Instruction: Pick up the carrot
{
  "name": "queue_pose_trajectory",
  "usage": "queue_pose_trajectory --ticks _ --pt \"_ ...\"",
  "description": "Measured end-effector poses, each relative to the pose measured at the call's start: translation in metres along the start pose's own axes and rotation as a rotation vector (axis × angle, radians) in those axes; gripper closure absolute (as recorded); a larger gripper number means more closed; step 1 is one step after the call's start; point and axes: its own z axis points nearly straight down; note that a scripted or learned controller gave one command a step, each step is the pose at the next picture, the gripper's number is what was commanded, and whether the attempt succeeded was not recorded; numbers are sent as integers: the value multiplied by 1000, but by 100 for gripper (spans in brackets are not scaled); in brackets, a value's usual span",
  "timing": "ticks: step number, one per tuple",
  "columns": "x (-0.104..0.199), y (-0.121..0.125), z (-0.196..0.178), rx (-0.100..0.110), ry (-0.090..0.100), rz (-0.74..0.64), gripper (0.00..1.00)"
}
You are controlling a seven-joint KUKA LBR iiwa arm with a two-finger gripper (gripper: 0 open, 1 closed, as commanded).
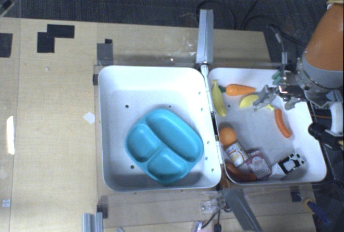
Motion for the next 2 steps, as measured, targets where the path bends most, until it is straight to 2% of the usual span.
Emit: queue_pose_trajectory --ticks 1,2 --pt "39 4 -35 -4 -1 -364 0" --pt "77 42 82 1 1 -393 0"
